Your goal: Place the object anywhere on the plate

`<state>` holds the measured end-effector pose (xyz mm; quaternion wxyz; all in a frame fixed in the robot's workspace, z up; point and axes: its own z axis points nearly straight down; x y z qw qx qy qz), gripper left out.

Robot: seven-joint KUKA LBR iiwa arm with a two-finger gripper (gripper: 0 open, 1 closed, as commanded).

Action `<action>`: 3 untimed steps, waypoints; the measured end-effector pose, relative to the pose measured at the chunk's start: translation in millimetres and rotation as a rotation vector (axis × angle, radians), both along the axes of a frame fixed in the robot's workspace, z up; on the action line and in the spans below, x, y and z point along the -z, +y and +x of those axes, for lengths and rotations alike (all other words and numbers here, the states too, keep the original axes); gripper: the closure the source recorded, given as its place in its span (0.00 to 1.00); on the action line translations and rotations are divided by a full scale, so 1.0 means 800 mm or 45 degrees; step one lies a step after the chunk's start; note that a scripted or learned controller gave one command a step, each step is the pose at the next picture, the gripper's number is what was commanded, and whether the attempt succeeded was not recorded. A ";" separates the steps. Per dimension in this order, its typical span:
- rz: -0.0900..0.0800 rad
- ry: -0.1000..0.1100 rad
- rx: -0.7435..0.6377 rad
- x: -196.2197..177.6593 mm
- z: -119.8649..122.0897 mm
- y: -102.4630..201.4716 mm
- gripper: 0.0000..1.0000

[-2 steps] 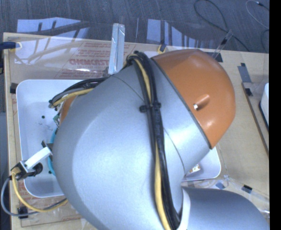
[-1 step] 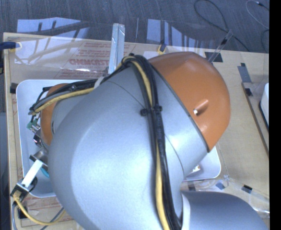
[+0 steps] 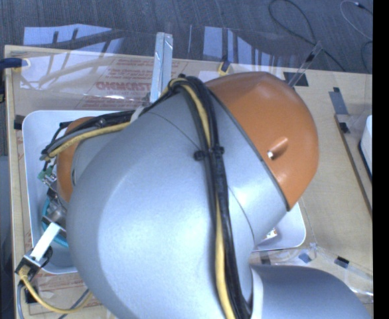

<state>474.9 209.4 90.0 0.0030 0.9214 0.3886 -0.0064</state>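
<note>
The grey arm (image 3: 161, 205) with its orange band (image 3: 274, 138) reaches across from the right and covers most of both bins. Its wrist end and gripper (image 3: 52, 201) hang low over the left side of the left bin (image 3: 28, 151), tangled in black and yellow cables. A small blue thing (image 3: 56, 239) lies on the bin floor just below the wrist; I cannot tell what it is or whether anything is held. The arm hides whatever else is in the bins.
A corner of the right bin (image 3: 291, 234) peeks out under the arm. Clear plastic panels (image 3: 115, 65) stand along the back edge. A blue clamp (image 3: 8, 63) sits at the far left. A white-tipped cable (image 3: 40, 248) and yellow loop (image 3: 48, 302) hang at the lower left.
</note>
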 end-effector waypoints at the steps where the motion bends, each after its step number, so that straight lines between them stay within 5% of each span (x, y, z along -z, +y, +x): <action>1: 0.012 -0.028 0.750 -0.005 0.006 -0.006 0.00; 2: 0.020 -0.001 0.247 -0.002 0.000 -0.093 0.00; 3: 0.008 -0.013 0.754 -0.002 0.004 0.000 0.00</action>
